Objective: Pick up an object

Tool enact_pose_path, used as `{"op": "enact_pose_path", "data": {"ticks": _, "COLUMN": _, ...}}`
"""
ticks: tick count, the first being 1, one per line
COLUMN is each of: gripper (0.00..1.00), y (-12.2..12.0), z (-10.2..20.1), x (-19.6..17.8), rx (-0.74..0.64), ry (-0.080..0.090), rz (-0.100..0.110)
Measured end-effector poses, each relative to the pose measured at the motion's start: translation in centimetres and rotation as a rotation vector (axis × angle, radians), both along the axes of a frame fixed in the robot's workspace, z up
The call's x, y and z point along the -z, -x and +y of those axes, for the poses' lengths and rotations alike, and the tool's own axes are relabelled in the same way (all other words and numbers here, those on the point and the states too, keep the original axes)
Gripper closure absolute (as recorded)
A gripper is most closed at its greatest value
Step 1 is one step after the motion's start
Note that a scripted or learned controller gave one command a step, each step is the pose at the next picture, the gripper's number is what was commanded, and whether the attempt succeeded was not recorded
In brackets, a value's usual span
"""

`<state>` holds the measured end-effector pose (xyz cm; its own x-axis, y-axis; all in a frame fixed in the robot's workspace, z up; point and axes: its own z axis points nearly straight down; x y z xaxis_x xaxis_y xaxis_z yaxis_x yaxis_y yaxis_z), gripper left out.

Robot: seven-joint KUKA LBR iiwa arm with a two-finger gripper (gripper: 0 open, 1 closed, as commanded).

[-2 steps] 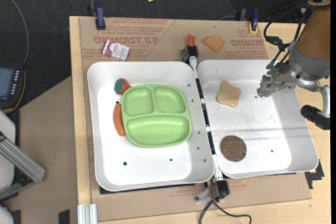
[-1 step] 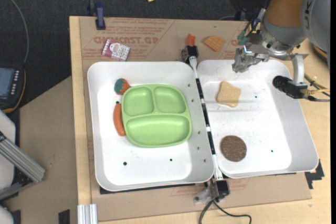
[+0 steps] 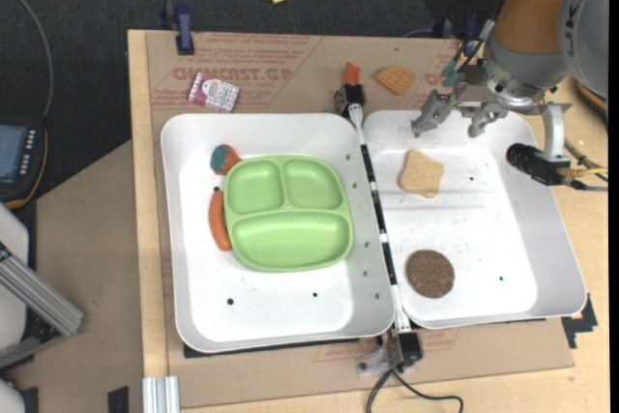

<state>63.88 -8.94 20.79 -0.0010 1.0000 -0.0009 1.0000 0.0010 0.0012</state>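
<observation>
In the right bin (image 3: 522, 237) lie a tan slice of bread (image 3: 422, 173) near the back and a round brown patty (image 3: 429, 273) near the front. My gripper (image 3: 455, 118) hangs over the bin's back edge, up and to the right of the bread, open with nothing between its fingers (image 3: 427, 118). The left bin (image 3: 189, 237) holds a green divided plate (image 3: 287, 213), an orange sausage (image 3: 219, 220) along the plate's left side and a small teal and orange piece (image 3: 224, 158) at its back left corner.
The grey arm with its orange band (image 3: 546, 0) comes in from the upper right. On the cardboard behind the bins lie a tan cracker (image 3: 395, 79), a small printed packet (image 3: 213, 92) and a blue clamp (image 3: 181, 26). A black clip (image 3: 350, 97) sits between the bins.
</observation>
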Motion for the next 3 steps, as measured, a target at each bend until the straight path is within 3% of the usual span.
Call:
{"op": "enact_pose_path", "data": {"ticks": 1, "gripper": 0.00, "y": 3.7, "z": -1.1, "x": 12.8, "rx": 0.003, "ry": -0.002, "rz": 0.008}}
{"op": "enact_pose_path", "data": {"ticks": 2, "gripper": 0.00, "y": -2.5, "z": -2.0, "x": 12.2, "rx": -0.001, "ry": 0.001, "rz": -0.006}}
{"op": "enact_pose_path", "data": {"ticks": 3, "gripper": 0.00, "y": -2.8, "z": -0.5, "x": 12.3, "rx": 0.000, "ry": 0.000, "rz": -0.002}}
